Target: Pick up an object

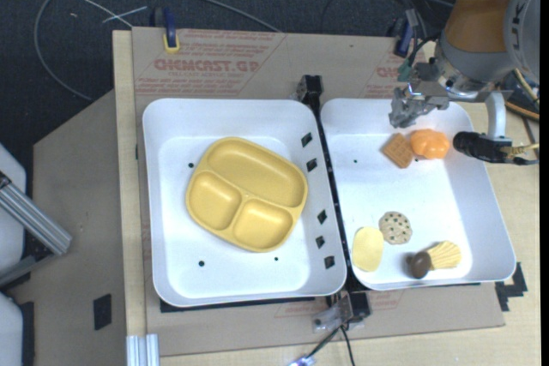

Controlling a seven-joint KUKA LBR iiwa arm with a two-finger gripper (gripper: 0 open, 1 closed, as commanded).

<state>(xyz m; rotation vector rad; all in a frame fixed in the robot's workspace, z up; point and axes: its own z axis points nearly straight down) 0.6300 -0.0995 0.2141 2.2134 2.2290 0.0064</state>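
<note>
orange fruit (pixel 429 143) in right bin (pixel 480 210), long axis left-right, beside waffle (pixel 398 151); jaws state unclear, gripper (pixel 405 117) above.

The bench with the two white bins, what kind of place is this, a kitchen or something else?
Probably a robotics lab test bench, not a kitchen. A robot arm reaches over the right bin, which holds toy-like food such as a cookie. The left bin holds a yellow divided tray, and loose cables lie on the floor.
</note>
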